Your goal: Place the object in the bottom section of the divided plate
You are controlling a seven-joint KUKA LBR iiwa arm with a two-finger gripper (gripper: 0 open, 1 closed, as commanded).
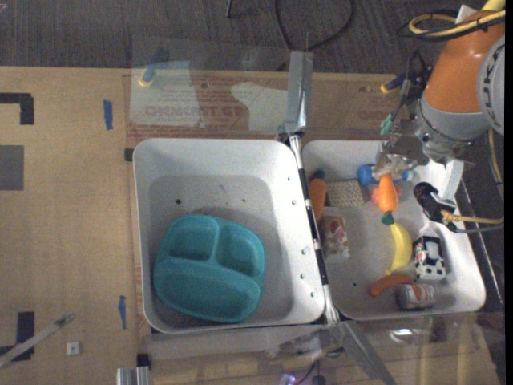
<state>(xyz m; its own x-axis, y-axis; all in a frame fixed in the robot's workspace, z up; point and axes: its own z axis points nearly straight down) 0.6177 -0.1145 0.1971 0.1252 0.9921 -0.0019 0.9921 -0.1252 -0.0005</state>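
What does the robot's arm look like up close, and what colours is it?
The arm is fat and rounded, with a big orange band sitting above a shiny grey wrist. Yellow and black cables loop over the top of it. Its hand is small, made of grey metal, and looks blurry here, with thin wires and a bit of green near where it joins the wrist.

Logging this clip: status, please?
Gripper over right bin, above orange toy; grip unclear. Teal divided plate in left bin, nothing on it. Path looks open.
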